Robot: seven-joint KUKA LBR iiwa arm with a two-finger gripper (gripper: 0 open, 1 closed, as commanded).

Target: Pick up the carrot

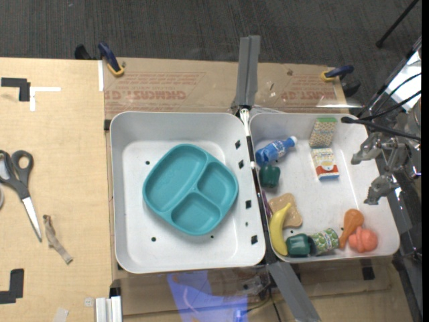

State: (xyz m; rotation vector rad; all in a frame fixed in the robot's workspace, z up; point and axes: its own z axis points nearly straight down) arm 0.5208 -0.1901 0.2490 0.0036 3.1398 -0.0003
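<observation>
The carrot is a short orange piece near the front right corner of the right bin. It lies against a pink lumpy toy. My gripper hangs over the bin's right side, up and to the right of the carrot and apart from it. Its two metal fingers are open, with bare bin floor between them and nothing held.
The right bin also holds a blue bottle, a dark green cup, bread, a banana, two green cans and two small boxes. A teal divided plate lies in the left bin. Scissors rest far left.
</observation>
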